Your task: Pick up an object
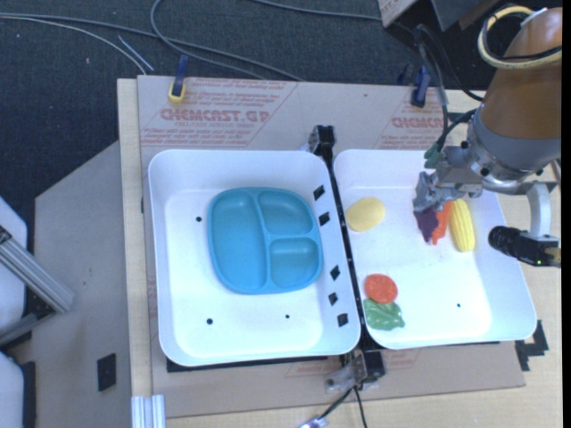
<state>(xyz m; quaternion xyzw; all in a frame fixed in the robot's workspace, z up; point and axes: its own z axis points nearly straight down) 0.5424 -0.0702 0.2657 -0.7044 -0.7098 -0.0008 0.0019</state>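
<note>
Arm over right bin [500, 324], above purple piece [434, 226] beside corn [462, 226]

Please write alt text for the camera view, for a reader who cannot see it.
A grey and orange robot arm lowers its gripper over a purple toy beside a corn cob in the right bin. The left bin holds a blue divided plate.

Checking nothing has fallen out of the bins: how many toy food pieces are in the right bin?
5: a yellow lemon by the divider, a tomato and green leaf near the front, corn and a purple piece under the gripper, which may hide more.
</note>
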